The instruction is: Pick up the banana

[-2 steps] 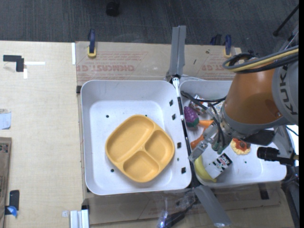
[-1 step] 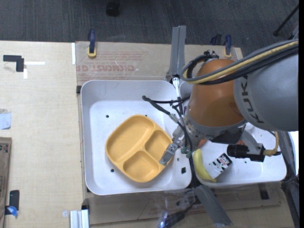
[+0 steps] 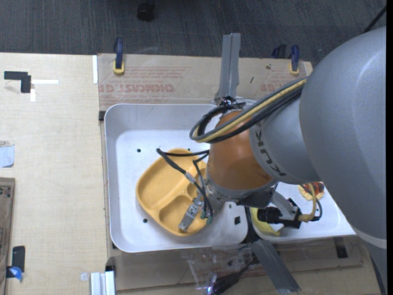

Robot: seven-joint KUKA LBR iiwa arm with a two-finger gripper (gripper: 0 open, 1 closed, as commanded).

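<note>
One gripper [image 3: 191, 217] low over yellow dish [image 3: 163, 192]; finger state impossible to tell. Banana [image 3: 270, 227] partly hidden, right bin. Risk: grabbing dish instead.

Crowded bin, open floor only at its far-left corner

The yellow divided tray [image 3: 161, 192] takes up most of the left bin [image 3: 116, 165], its edge close to the bin's left and near walls, leaving bare white floor mainly along the far-left corner and far side. The arm's orange band [image 3: 236, 155] and grey body [image 3: 344, 134] hang over the middle, covering the divide between the two bins. Black cables [image 3: 178, 155] loop across the tray's upper edge. The tool [image 3: 195, 212] sits low over the tray's near compartment. A banana [image 3: 265, 227] lies just right of it, tucked under a black connector [image 3: 273, 215].
</note>
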